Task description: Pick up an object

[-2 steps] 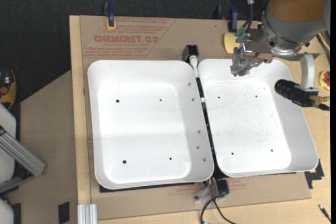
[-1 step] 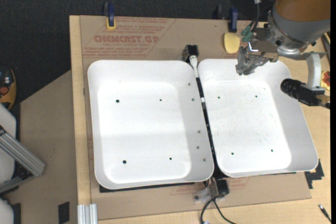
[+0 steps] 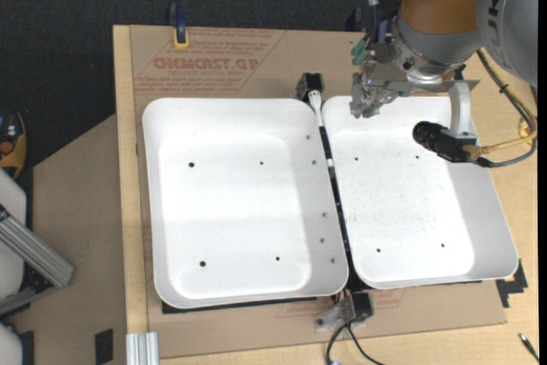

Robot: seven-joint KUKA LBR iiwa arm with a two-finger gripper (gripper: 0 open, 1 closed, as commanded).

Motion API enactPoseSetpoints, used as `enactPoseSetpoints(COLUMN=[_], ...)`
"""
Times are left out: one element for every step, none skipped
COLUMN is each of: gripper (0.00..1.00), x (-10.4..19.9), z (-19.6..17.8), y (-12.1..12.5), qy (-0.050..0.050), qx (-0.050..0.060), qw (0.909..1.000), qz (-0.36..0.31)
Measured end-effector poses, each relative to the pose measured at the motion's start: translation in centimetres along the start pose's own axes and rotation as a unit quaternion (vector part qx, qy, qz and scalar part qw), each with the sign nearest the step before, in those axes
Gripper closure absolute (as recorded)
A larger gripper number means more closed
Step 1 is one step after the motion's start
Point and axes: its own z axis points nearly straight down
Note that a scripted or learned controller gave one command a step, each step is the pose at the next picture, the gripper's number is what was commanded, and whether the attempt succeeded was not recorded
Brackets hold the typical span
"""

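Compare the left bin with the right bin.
The gripper hangs over the right bin at its far edge; the left bin has no arm above it. The right bin's floor looks speckled with fine marks; the left bin's looks clean. Both are shallow, white, with dark dots.

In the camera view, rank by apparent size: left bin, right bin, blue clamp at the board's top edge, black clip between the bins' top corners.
1. Left bin and right bin: look alike; the arm covers part of the right one, unranked.
2. Black clip.
3. Blue clamp, only slightly smaller.

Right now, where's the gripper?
The gripper hangs over the far edge of the right bin, near its far-left corner, close to the seam with the left bin.
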Motion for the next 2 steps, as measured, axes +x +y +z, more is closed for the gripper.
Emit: enactPoseSetpoints(gripper=[1.00,1.00], x=[-0.2,-0.6], z=[-3.5,-3.5], y=[-1.2,-2.4], qy=[0.000,0.000], qx=[-0.003,0.000], qw=[1.0000,1.0000], qz=[0.001,0.001])
